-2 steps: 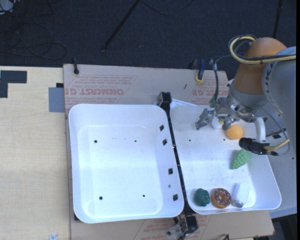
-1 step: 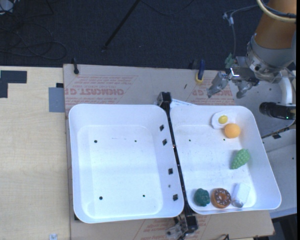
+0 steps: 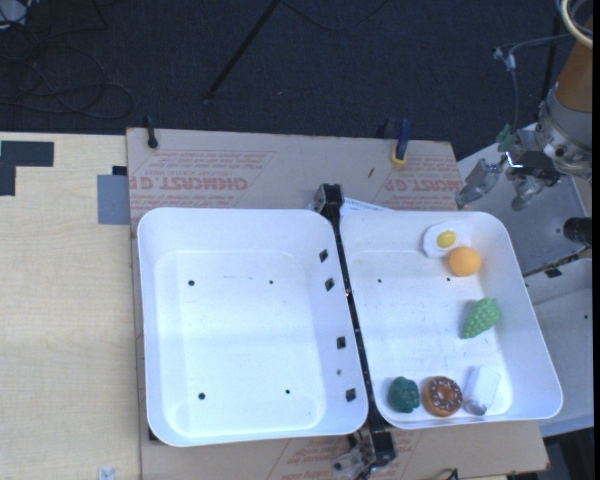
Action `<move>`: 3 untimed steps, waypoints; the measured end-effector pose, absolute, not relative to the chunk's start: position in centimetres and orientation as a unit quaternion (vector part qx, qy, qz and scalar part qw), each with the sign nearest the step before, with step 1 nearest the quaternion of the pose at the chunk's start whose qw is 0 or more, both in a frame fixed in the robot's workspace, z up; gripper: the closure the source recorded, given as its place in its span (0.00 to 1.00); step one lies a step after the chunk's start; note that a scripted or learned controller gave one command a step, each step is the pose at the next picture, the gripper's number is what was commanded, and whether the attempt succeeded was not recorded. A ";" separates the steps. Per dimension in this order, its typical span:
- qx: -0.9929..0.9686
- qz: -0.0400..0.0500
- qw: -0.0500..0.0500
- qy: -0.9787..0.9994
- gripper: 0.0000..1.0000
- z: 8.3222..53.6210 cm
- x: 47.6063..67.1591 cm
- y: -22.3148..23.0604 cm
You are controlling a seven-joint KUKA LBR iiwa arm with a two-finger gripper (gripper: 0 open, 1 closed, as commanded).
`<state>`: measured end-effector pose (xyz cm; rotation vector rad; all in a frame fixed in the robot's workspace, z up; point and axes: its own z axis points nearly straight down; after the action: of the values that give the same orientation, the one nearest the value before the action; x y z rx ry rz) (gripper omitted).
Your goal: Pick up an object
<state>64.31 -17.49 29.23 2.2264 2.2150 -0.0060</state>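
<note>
Arm sits at the right edge, above and outside the bins; claw (image 3: 500, 173) hovers over the bench just off the far right corner of the right bin (image 3: 405, 298), touching nothing. Can't tell claw state from this angle, too small and cluttered. Right bin holds 6 items: fried egg toy (image 3: 442, 240) at the far right corner, orange ball (image 3: 464, 261) touching it on the near side, green bumpy piece (image 3: 482, 317) by the right wall, then along the near wall a dark green lump (image 3: 404, 394), a donut (image 3: 441, 396) just beside it, and a white block (image 3: 483, 388) next to that. Left bin (image 3: 160, 318) sits alongside, both on cardboard (image 3: 240, 173).
</note>
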 end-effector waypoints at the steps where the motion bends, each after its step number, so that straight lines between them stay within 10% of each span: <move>1: 0.708 -0.001 0.001 0.707 0.00 29.8 64.4 -21.5; 3: 0.706 -0.001 -0.001 0.709 0.00 27.3 64.5 -21.1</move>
<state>64.46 -21.06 27.25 2.2182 2.2274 -0.0036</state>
